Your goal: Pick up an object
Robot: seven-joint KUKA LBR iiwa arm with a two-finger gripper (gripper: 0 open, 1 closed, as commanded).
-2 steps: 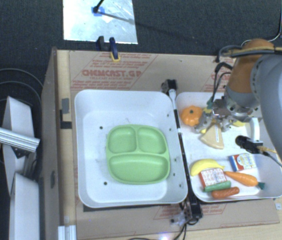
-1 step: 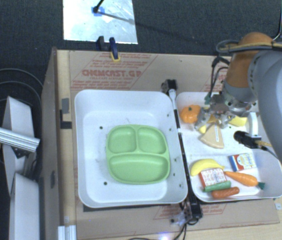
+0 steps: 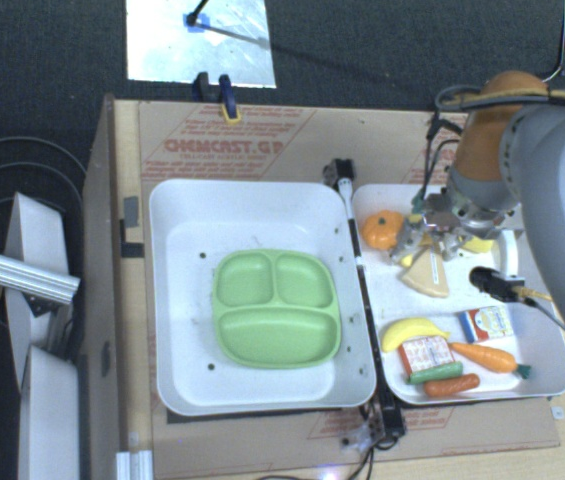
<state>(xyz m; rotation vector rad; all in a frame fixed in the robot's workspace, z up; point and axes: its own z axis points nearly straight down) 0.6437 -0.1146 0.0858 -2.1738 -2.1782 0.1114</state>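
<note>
My gripper (image 3: 425,249) hangs low over the back of the right bin (image 3: 547,378), its fingers open. Just below its fingertips lies a pale yellow cheese wedge (image 3: 429,277), and nothing sits between the fingers. An orange (image 3: 382,228) rests close to the gripper's left. Nearer the front lie a banana (image 3: 409,332), a red and white box (image 3: 425,352), a carrot (image 3: 484,356), a red sausage (image 3: 452,385) and a small blue and white carton (image 3: 487,322). The wrist partly hides a yellow item (image 3: 478,244).
The left bin (image 3: 177,268) holds a green divided plate (image 3: 276,306). A black divider rail (image 3: 357,268) runs between the two bins. The bench's cardboard surface (image 3: 232,143) lies behind them, with blue clips at its back edge.
</note>
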